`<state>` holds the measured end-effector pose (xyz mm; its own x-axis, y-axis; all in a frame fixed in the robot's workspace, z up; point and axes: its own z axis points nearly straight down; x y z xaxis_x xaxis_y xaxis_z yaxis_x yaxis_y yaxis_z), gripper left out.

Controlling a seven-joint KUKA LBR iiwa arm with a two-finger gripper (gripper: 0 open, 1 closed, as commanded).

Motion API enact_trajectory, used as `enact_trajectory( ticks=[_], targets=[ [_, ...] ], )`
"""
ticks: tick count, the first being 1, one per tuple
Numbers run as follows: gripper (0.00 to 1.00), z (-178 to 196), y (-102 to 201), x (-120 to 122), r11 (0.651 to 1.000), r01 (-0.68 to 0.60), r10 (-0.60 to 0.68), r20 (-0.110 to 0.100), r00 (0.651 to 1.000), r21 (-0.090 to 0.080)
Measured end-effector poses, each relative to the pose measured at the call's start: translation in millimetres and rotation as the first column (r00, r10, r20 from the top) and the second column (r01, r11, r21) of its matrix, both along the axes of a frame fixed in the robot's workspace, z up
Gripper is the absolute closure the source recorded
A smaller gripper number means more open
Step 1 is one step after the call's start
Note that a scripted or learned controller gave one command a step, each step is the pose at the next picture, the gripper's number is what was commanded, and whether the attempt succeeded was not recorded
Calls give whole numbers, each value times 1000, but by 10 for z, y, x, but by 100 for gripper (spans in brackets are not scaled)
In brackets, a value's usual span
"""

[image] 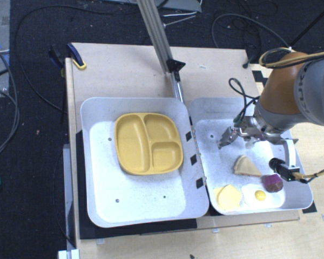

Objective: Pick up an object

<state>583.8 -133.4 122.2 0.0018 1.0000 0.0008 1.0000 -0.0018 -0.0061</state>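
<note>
The wedge [247, 167] lies in the right bin [299, 203]; my gripper [228, 138] hangs above, jaws apart, holding nothing yet.

The arm [308, 90] is showing a thick, rounded grey shell, with a wide orange band [278, 88] wrapping it above the wrist. A yellow cable is looping over the top of the band, and thin black cables are hanging beside it. Below the wrist, bare metal parts are carrying the pincer [227, 139], which is looking dark grey and metallic.
</note>
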Motion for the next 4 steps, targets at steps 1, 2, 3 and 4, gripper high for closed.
enact_trajectory(
  ticks=[1,2,3,4],
  targets=[
    [100,140,-1,21,1000,0,0,7,1000,-2],
    [100,718,59,-36,1000,-4,4,12,1000,-2],
    [100,840,60,-29,1000,-4,4,9,1000,-2],
    [100,803,606,24,1000,-9,9,6,1000,1]
  ],
)
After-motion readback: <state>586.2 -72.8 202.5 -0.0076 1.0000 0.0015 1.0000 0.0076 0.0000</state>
